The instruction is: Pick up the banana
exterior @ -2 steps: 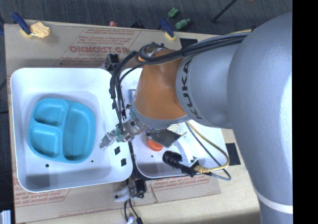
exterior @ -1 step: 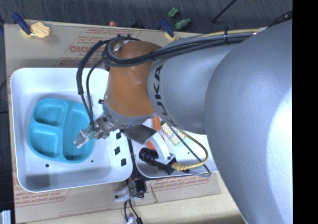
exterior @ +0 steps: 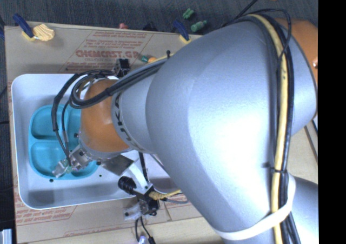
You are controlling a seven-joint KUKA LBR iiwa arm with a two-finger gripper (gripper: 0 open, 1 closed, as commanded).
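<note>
you cannot tell the claw [exterior: 62, 168] state, lower left; banana hidden. expect light, soft, curved: grip mid-body gently.

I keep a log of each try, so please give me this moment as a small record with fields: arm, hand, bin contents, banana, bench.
arm: grey arm with orange band, reaching over the left bin and covering most of the picture
hand: low over the blue tray
bin contents: white bin holds a blue tray with compartments
banana: cannot be made out; the arm covers much of the bin
bench: brown cardboard under the bin, blue clamp at its far left corner
</note>
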